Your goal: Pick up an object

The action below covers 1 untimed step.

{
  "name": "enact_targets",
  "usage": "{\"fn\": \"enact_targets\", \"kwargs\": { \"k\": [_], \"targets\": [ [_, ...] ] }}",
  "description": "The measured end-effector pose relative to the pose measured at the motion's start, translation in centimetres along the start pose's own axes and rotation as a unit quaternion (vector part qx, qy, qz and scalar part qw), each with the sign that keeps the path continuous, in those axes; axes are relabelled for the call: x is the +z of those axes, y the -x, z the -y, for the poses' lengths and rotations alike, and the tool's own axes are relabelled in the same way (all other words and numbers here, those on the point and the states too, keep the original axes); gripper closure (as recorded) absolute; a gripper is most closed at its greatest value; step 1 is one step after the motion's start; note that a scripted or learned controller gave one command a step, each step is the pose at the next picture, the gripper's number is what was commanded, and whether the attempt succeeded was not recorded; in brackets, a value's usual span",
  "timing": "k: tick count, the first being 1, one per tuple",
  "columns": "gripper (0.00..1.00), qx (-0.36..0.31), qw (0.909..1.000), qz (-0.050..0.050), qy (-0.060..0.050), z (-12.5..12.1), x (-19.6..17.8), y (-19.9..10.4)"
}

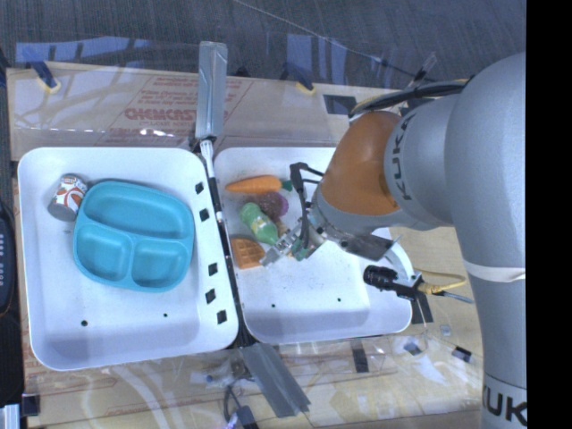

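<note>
While the gripper hangs low over the right bin, I cannot tell its state. Just left of it lie a green object and a waffle-like piece.

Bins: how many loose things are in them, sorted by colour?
Blue: 1, the divided plate in the left bin
White and orange: 1, the small ball-like toy touching the plate's rim
Orange: 1, the carrot in the right bin
Green: 1, the green item
Purple: 1, the purple item
Tan: 1, the waffle-like piece
Total: 6
</note>
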<state>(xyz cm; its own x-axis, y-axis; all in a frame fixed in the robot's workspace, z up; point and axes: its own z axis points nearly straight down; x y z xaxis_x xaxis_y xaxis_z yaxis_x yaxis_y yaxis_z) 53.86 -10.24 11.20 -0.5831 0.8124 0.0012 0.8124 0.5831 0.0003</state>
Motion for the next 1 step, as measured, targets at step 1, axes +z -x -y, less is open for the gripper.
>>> {"fn": "enact_targets", "kwargs": {
  "k": [1],
  "targets": [
    [1.00, 0.219, 0.9751, -0.017, -0.030, -3.93, 1.73, 5.36]
  ]
}}
